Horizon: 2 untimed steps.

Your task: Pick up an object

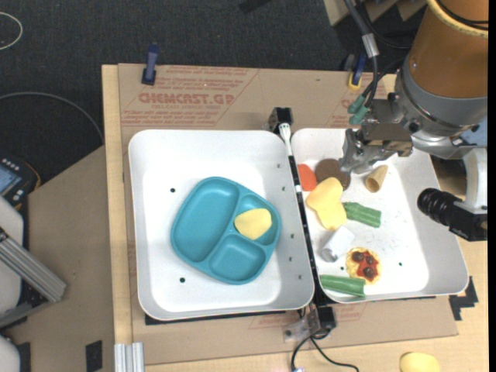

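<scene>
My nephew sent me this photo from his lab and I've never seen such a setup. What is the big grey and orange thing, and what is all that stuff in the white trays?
That is a robot arm, grey with an orange band, reaching in from the right. The one camera sits above the bench and looks down at a slant. At the arm's end is a gripper meant to pick things up; it hangs low over the far part of the right bin. I cannot tell whether it holds anything.

Two shallow white bins sit side by side. The left bin holds a blue divided plate with a yellow toy piece in one compartment. The right bin holds small toy foods: a yellow piece, an orange piece, a brown piece, a tan cone, two green sticks and a little pizza.
</scene>
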Motion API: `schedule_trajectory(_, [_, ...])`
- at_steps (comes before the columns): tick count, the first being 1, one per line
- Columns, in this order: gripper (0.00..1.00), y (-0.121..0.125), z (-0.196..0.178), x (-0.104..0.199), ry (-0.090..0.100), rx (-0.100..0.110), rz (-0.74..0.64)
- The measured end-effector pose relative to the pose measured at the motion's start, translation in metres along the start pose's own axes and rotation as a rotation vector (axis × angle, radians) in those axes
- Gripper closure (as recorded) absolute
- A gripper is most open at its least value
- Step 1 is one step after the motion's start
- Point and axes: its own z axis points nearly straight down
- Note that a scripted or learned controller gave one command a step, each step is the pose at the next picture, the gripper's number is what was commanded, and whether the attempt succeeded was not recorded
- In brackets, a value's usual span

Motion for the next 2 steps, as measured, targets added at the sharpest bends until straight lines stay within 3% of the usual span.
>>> schedule_trajectory(1, [1.00,-0.003,0.078,-0.091,-0.004,0.015,0.017])
schedule_trajectory(2, [1.00,0.001,-0.027,-0.023,0.000,-0.008,-0.001])
